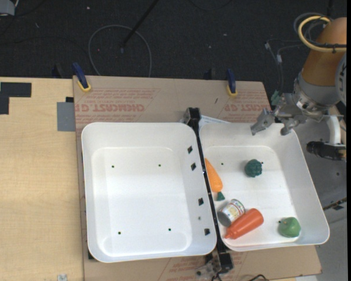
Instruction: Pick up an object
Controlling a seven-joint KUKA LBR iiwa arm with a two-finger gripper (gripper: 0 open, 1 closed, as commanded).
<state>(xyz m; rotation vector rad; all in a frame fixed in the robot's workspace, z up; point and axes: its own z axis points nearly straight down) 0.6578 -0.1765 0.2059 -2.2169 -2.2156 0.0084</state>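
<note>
In the right bin (301, 186) lie a green apple (289, 227), a large carrot (244, 224) touching a tin can (230, 211), a smaller carrot (213, 177) (against the divider) and a dark green lump (254, 168). Beyond, over the far rim, the gripper (275, 123) hangs spread wide, holding nothing.

Single fixed camera, mounted above the worktop (29, 174), looking down at a slant. Set well back: both white bins sit whole in frame, left bin (93, 157) and right bin (307, 180) side by side, with dark floor and cables beyond the far edge. The arm (322, 63) enters at the right.
</note>
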